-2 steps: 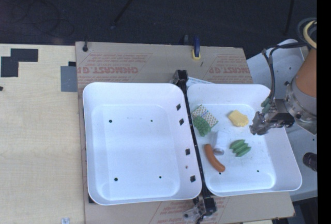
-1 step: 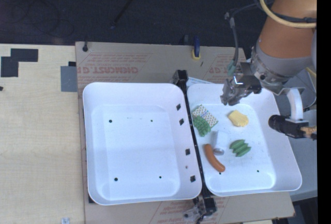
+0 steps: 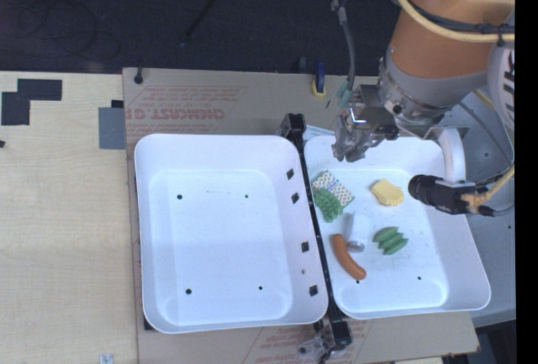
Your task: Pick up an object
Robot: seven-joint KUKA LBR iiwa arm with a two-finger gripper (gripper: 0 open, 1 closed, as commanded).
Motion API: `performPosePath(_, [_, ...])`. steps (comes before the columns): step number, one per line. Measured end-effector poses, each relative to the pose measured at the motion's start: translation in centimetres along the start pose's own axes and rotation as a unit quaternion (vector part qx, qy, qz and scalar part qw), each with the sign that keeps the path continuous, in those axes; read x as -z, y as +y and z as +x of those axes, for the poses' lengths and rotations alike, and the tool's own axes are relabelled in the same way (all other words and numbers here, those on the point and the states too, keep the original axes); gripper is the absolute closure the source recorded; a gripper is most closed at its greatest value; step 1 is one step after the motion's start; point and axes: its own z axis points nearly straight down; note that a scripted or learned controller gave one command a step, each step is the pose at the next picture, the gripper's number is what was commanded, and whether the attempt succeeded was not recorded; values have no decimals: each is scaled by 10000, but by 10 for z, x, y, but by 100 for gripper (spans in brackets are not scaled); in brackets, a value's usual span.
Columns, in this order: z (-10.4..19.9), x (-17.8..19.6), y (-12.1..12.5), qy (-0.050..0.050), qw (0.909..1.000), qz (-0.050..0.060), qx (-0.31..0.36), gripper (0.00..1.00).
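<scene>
Pincer [image 3: 351,145] hangs over the back left corner of the right bin [image 3: 454,291], arm reaching in from the right. It looks dark and bunched from this slant; cannot tell how it is set, and nothing is seen in its hold.

Right bin holds the candidates. Green patterned piece [image 3: 329,194] lies nearest, just in front of the pincer and close to the divider. Yellow lump [image 3: 387,193] sits to its right, mid-bin. Orange sausage-shaped thing [image 3: 347,256] lies farther forward, slanted, with a small pale-grey piece [image 3: 351,234] touching its upper end. Green pod-like item [image 3: 390,240] is right of those, apart from them. Left bin [image 3: 168,303] sits beside, on the cardboard-covered tabletop [image 3: 210,106].

Judgement: approach step, no pick made yet. Next move likely calls for settling on one object, centring above it, then descending. The green patterned piece is closest but near the bin wall, which may crowd the grasp; the yellow lump stands clear of its neighbours.
</scene>
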Motion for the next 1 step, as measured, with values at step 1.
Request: performPosePath(1, [50,8,33,-6,10000,6,-12,100])
